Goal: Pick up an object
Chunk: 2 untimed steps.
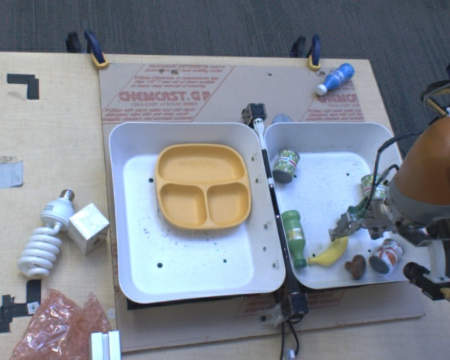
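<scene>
Low in the right bin, at the frame's lower right, the gripper hovers just above the toy banana; whether its jaws are wide or narrow cannot be told. A green bottle lies left of the banana. The yellow divided tray sits in the left bin.

Warm yellows and greens against white bins on a tan desk

The left shallow white plastic bin holds a mustard-yellow three-compartment plastic tray. Right of that tray, the second white bin carries a green plastic bottle, a yellow banana, a small dark brown lump, and a white-and-red can. Beyond the tray, a blue-and-white bottle lies on red-lettered brown cardboard. Left of the tray sit a white spiral bulb and a crinkled pinkish-red bag.
</scene>
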Each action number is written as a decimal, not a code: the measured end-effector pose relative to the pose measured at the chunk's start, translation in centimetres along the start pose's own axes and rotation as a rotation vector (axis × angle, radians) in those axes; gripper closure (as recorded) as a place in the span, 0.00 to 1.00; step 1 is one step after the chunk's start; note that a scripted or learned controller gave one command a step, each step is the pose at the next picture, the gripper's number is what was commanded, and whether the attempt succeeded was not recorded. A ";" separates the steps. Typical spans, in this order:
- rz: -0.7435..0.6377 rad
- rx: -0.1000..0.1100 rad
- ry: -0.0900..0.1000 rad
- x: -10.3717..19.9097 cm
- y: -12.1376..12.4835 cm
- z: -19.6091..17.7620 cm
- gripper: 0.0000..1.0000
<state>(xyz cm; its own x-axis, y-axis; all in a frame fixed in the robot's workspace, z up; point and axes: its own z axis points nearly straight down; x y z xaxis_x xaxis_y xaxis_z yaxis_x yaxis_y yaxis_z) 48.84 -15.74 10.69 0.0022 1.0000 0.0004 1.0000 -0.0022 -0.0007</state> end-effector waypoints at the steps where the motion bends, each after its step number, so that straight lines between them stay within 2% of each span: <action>1: -0.002 -0.002 -0.001 0.6 8.2 1.4 0.00; 2: -0.001 -0.001 -0.001 -5.4 0.4 -0.7 0.00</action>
<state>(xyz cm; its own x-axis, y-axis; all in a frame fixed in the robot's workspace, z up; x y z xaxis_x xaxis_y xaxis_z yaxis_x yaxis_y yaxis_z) 49.22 -21.16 11.37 0.0017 1.0000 -0.0002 1.0000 -0.0017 0.0007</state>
